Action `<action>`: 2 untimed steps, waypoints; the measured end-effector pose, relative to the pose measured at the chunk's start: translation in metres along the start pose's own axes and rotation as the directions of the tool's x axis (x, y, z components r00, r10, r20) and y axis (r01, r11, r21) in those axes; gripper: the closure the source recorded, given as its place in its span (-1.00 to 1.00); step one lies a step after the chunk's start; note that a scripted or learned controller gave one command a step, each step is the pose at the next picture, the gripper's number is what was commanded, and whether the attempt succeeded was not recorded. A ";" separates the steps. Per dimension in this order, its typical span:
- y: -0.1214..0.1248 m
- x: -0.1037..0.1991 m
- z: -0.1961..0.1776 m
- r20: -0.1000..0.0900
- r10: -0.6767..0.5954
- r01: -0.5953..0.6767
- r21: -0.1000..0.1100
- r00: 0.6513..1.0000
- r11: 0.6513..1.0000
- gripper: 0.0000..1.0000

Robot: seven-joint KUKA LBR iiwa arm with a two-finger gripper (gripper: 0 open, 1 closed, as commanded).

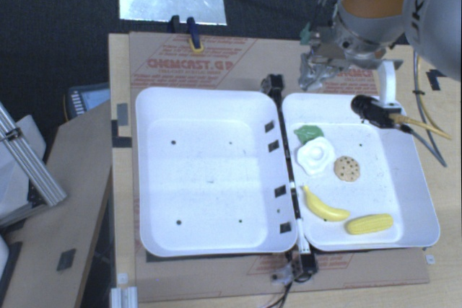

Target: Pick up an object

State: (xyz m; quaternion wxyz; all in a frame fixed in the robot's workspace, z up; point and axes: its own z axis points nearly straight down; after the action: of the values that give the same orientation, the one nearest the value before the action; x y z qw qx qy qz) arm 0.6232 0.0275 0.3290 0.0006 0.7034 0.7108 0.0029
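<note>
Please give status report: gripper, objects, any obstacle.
Gripper above right bin's far rim, nothing seen between fingers. Leaf, egg, cookie, banana, corn all lying in bin. No obstacle seen.

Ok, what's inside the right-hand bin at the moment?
The right bin holds a green leaf partly tucked under a fried egg, a cookie, a banana and a corn cob. The leaf's covered part is hidden.
</note>
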 end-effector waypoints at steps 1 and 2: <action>-0.002 0.042 -0.036 0.001 0.002 -0.002 -0.001 1.000 1.000 1.00; 0.026 0.103 0.033 0.002 0.001 -0.001 0.008 1.000 1.000 1.00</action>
State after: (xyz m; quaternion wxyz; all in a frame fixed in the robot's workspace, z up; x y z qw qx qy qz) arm 0.6482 0.1309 0.2969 -0.0016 0.7038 0.7104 -0.0005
